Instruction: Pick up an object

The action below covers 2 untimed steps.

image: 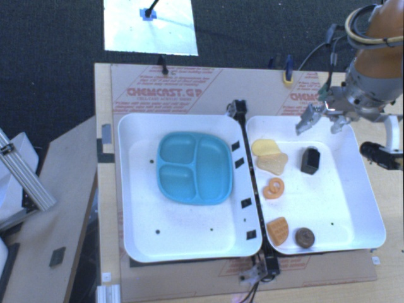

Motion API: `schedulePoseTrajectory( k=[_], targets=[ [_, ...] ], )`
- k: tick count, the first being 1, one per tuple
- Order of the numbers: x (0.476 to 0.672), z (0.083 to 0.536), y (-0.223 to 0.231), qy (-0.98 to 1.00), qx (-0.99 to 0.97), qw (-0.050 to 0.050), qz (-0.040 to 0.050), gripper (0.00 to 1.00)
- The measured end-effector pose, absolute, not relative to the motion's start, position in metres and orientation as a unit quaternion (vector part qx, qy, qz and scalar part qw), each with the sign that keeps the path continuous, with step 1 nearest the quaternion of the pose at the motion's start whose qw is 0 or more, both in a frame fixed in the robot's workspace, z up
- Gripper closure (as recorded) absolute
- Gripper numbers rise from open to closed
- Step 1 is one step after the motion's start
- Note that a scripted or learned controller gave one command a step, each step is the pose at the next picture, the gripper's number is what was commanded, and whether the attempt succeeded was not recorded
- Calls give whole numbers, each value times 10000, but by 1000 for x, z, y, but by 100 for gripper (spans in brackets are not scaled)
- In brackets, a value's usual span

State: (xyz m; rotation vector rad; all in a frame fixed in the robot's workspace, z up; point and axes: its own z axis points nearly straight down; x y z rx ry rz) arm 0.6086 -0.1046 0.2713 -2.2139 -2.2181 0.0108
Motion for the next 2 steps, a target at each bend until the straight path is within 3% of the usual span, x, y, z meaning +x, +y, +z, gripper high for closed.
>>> schedulePoseTrajectory(
  k=[1,2],
  targets=[
    [610,279,-104,-7085,-7057,-8,-5,0],
    [606,232,-96,-7080,-7062,1,2,0]
  ],
)
